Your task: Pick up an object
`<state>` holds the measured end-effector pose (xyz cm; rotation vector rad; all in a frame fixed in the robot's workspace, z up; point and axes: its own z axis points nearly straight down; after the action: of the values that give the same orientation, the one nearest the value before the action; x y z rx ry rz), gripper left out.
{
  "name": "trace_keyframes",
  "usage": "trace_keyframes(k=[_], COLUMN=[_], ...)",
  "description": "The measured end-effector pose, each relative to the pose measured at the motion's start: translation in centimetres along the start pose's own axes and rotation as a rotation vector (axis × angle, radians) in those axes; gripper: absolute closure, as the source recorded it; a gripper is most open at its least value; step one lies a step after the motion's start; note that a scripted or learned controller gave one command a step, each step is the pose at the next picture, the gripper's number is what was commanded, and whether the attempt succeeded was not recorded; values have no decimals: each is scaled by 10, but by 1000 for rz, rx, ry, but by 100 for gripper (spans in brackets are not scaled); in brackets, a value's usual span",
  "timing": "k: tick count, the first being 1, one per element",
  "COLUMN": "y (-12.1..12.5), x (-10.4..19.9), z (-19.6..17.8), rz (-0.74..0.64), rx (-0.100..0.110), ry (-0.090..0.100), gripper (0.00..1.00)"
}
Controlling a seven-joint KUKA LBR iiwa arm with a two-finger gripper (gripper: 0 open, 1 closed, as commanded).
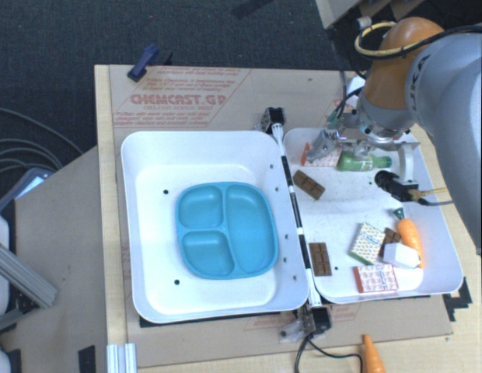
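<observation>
Dark carpet surrounds the worktop, which carries a left bin holding a blue divided plate and a right bin strewn with small items. You see the claw low over the right bin's far end, just above a green bottle; whether it is apart or together you cannot tell, and nothing is visibly clamped. The bottle lies on its side on the bin floor, long axis roughly left to right; which end is the cap is unclear. Judged from this, the approach is made; grasp and lift remain.
</observation>
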<state>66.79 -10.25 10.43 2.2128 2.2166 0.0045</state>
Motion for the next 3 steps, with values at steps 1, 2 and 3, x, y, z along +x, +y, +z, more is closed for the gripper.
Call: trace_keyframes(k=[1,2,3], y=[-45,-4,-4], x=[-58,-68,-19], z=[20,21,20], rz=[2,3,2], rx=[12,22,21], ry=[5,10,3], gripper=[0,0,0])
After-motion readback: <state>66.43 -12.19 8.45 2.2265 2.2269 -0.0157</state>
